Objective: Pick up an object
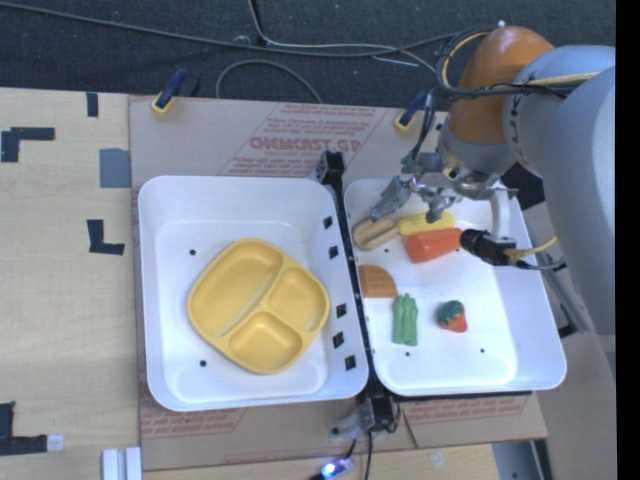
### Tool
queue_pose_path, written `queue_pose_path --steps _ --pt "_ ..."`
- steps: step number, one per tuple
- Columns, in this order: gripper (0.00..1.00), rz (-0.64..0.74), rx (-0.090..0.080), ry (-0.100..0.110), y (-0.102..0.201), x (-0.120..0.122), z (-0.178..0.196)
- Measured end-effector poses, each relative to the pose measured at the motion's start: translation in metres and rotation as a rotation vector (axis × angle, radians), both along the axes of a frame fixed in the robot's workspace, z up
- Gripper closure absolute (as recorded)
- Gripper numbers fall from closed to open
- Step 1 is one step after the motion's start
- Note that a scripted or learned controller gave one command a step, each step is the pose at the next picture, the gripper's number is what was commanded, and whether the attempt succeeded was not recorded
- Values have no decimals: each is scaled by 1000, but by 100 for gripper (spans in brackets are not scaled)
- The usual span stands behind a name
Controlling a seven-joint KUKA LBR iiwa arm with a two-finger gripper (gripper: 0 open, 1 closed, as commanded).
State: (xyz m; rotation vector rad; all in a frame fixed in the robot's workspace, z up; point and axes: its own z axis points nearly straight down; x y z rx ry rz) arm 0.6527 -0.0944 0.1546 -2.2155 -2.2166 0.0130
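You can see the gripper (pixel 411 209) over the far end of the right bin (pixel 500 353). Its two fingers (pixel 388 204) are spread apart, and there is nothing between them. The arm (pixel 575 118) comes in from the right.

The things you could pick up are all in the right bin. A tan bun (pixel 374 234) lies by the bin's left wall, right under the left finger. You cannot tell if that finger touches it. A yellow bar (pixel 426 225) lies just beside the bun, under the other finger. A carrot (pixel 432 247) lies right below the yellow bar and touches it. Its fat end points to the right.

Lower down, an orange slice (pixel 377 282) sits against the left wall of the bin. A green pod (pixel 404 320) lies just below the slice. A small red berry (pixel 451 315) with a green top sits near the pod, a bit to its right. These three are well apart from the gripper.

The left bin (pixel 170 228) holds a yellow plate (pixel 260 303) with three parts. It lies flat in the middle of that bin. The two bins touch side by side, with black clips along the join.
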Motion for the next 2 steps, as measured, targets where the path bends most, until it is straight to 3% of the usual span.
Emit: queue_pose_path --steps 1,2 --pt "0 0 0 -3 -4 -6 -48" --pt "100 2 0 -4 -3 -5 -37"
